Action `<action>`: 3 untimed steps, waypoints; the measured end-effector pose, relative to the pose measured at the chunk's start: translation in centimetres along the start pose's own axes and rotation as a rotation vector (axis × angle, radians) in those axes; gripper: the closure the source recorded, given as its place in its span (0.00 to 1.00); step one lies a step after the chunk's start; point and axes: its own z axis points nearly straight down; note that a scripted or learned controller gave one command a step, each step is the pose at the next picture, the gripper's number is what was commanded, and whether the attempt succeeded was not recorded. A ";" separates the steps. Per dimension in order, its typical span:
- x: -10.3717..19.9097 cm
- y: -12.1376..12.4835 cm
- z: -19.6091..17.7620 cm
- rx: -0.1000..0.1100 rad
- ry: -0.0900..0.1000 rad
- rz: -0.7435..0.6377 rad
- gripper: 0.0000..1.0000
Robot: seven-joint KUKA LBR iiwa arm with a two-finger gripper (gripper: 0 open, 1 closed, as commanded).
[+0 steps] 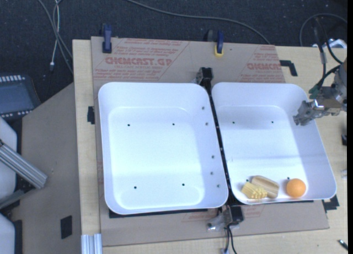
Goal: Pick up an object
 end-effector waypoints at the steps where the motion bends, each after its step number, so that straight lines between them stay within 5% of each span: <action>1: 5.0 0.3 -1.0 0.003 0.002 -0.004 1.00; 3: 14.8 0.2 -2.2 0.003 0.002 -0.004 1.00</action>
